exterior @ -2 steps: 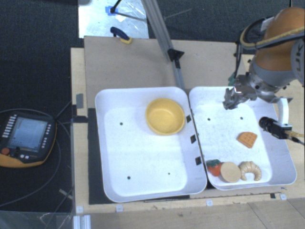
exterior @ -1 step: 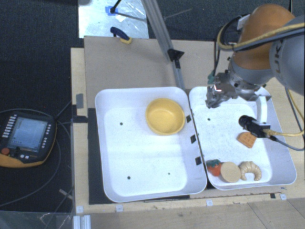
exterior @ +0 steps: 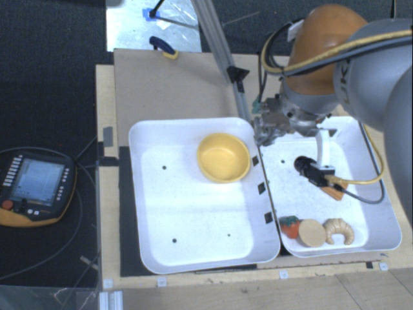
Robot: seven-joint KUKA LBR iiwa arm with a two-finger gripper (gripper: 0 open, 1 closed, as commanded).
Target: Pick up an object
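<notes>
Gripper [exterior: 263, 134]: we see it over the right bin's [exterior: 361, 199] far left corner, just beside the left bin [exterior: 181, 218].
Grip: we cannot make out its state (the wrist hides it).
Bowl [exterior: 223, 157]: yellow, upright, near the left bin's far right corner.
Croissant [exterior: 339, 230], tan disc [exterior: 312, 233], red item [exterior: 290, 227]: clustered along the right bin's near edge, towards its left corner.

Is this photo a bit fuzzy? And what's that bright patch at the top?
Camera view: slightly soft all over, with the arm, nearest the lens, softest. Camera view: the bright patch at the top is washed out by glare. Camera view: the left bin and right bin are bright but keep detail; the shadow under the yellow bowl is faint and soft-edged.
</notes>
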